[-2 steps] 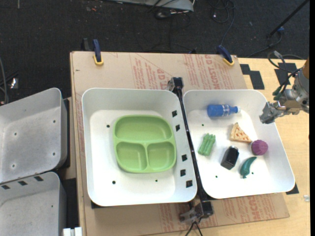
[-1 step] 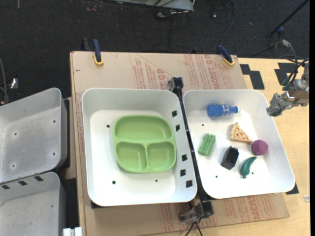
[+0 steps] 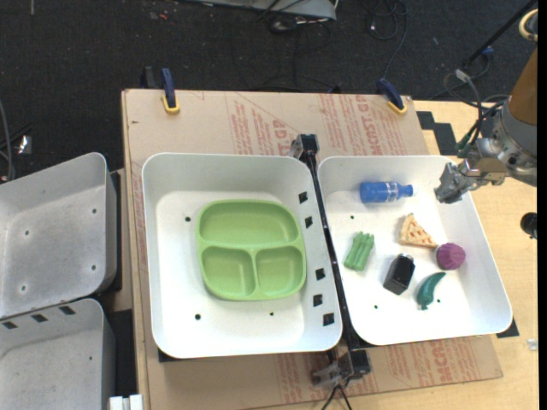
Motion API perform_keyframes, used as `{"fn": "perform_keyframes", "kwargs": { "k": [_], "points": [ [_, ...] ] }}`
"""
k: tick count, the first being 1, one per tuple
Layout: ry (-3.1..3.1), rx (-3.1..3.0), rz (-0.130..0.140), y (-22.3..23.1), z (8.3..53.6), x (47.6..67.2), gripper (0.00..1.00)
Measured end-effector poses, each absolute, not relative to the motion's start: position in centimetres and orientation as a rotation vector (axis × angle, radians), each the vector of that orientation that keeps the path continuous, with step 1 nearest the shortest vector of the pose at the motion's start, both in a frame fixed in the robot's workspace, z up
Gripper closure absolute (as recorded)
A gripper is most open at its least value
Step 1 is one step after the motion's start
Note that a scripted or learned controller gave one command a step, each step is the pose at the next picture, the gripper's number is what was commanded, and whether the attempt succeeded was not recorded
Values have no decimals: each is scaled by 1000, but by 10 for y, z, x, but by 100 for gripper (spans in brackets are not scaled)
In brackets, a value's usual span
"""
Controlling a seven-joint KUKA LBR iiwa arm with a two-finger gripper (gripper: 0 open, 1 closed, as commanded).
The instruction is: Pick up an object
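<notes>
Bench holds two white bins side by side. Left of the blue bottle, the left bin has a green plate lying flat. The right bin keeps the small toys together, easy to reach: below the bottle lie green beans, a black block, a pizza slice, a teal pepper and a purple ball. Right of the bottle, the jaws hang over the bin edge; I cannot tell if they are open, and they hold nothing.

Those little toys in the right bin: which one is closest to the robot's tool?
The blue bottle, lying on its side at the bin's far end. The tool is level with it; the other toys lie nearer the camera.
</notes>
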State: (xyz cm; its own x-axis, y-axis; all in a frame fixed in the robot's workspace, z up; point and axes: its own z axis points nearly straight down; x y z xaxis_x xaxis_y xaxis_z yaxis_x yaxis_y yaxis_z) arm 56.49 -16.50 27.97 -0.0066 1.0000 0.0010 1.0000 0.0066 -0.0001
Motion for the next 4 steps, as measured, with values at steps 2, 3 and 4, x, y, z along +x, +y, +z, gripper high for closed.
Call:
{"fn": "perform_keyframes", "kwargs": {
  "k": [2, 3, 4],
  "points": [
    [-2228, -2212, -1, -59, 276, 566, 100],
    [-2230, -2212, -2, -6, 272, 576, 100],
    [-2229, -2211, 0, 48, 264, 578, 100]
  ]
}}
